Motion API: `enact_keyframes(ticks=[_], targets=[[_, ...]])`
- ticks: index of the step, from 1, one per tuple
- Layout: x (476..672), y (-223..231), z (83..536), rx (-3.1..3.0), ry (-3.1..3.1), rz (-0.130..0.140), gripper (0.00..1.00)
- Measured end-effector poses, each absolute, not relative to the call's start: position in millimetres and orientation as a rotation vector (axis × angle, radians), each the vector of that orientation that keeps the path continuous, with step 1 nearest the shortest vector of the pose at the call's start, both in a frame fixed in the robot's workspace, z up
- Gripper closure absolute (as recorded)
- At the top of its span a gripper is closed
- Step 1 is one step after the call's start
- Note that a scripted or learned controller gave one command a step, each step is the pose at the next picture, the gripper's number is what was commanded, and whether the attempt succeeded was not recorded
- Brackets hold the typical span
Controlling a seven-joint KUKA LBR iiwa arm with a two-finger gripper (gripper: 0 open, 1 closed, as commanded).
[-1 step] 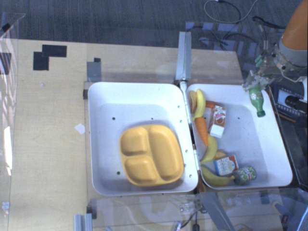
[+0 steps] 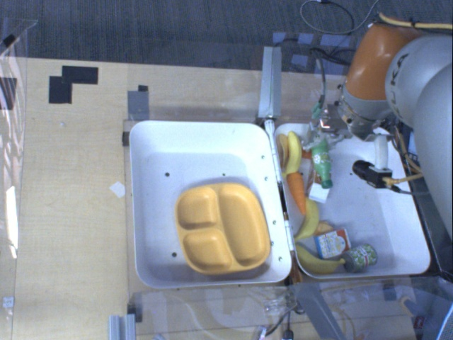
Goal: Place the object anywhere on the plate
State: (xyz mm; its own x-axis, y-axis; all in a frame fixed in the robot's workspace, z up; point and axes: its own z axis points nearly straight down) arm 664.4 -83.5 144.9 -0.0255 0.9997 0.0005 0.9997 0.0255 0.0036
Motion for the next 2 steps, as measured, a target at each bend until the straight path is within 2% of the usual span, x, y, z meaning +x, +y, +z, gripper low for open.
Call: enact_keyframes(ticks=[1, 2], targets=[[603.5, -7, 186, 1.930, 2.475, 0.006, 1.00], [558.8, 72, 185, 2.061, 2.370, 0.005, 1.00]])
